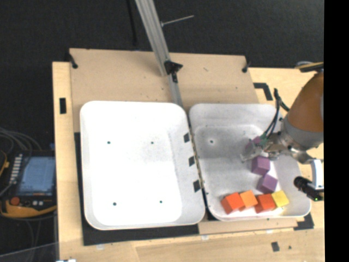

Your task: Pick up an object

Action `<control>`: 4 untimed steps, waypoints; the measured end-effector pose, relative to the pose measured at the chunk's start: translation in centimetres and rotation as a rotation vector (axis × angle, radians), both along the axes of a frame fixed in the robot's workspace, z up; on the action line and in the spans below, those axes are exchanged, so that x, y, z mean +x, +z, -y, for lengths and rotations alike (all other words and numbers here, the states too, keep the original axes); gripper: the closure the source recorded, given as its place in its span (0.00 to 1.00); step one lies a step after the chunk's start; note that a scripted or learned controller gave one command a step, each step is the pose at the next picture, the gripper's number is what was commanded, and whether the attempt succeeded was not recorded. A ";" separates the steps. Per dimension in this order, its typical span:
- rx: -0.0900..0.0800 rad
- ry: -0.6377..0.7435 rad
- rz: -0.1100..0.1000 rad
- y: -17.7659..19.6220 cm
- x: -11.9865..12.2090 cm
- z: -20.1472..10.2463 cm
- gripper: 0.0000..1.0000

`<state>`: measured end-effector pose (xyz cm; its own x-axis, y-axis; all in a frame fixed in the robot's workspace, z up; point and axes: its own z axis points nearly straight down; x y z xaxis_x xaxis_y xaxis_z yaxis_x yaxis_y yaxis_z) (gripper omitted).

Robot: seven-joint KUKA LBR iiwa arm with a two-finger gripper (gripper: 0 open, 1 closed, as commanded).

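All the action sits in the right bin (218, 119), so let's use it as our anchor. The gripper (256, 149) hangs low over the middle of that bin, the grey arm (305, 119) leaning in from the bin's right side, and whether it is spread or closed I cannot tell; the tip is a grey blur against the bin floor. Just beside it, toward the bin's near edge, a purple block (261, 164) sits tilted, touching or almost touching a second purple block (268, 183) below it. Along the bin's near wall a row is packed together: an orange block (234, 202), a lighter orange block (248, 198), a red block (265, 202) and a yellow block (280, 198), likely herded there by the sloping wall. The upper purple one looks the likeliest target, being closest and free on its upper side. Nothing can be seen lifted. The left bin (136, 162), across the shared divider, looks set to receive.
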<state>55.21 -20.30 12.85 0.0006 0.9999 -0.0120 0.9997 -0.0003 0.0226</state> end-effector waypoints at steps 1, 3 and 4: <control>-0.001 -0.005 0.004 1.0 0.1 0.1 1.00; 0.010 0.005 -0.017 10.5 -0.1 0.5 1.00; 0.014 0.008 -0.021 11.3 0.2 -4.4 1.00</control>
<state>55.44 -15.86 24.12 -0.0075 1.0000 0.0018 1.0000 0.0075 0.0020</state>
